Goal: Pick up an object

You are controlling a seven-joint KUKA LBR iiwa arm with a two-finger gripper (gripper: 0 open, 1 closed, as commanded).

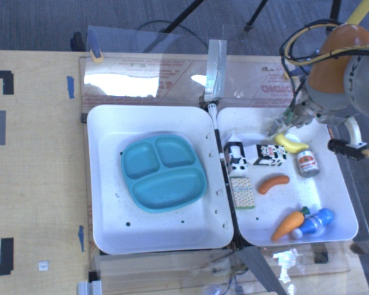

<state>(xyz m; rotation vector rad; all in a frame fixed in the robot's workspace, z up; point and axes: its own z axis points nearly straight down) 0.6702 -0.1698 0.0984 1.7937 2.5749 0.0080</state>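
From my remote seat, the gripper (287, 123) hung just above and to the left of the toy banana (291, 144) near the back of the right bin (344, 220), and I could not tell how it was set, so I judged this the approach step, with nothing lifted yet. Beyond the banana lay other candidates: a small can (307, 163) just to its right, a cow-patterned carton (271, 154) just to its left, a sausage (273, 183) below it, and a carrot (288, 224) and blue bottle (314, 222) farther below. The next move, as I read it, called for a short drop squarely over the banana (its curve invites a slip) before closing.
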